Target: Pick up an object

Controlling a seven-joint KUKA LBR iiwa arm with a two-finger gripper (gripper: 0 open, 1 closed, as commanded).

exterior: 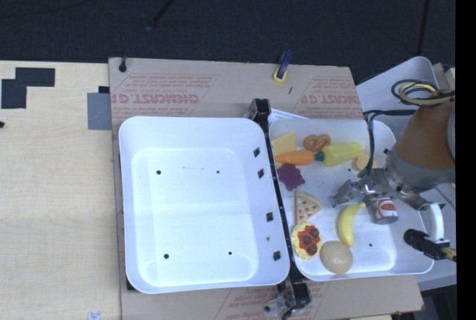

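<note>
1. A grey KUKA arm with an orange band point(428, 136) reaches in from the right over the right-hand white bin point(401, 259), which holds the toy food; the left-hand bin point(141, 162) sits just beside it.
2. The gripper point(355, 192) hangs low over the right bin's middle; whether its fingers are apart or together cannot be told from this angle, and nothing is seen clamped between them.
3. The banana point(347, 224), the likeliest target, lies just below the gripper toward the bin's near edge, its long axis running roughly near-to-far; a short drop toward the near edge looks sufficient.
4. A small can point(384, 210) lies just right of the banana.
5. A pizza slice point(306, 205) lies to its left.
</note>
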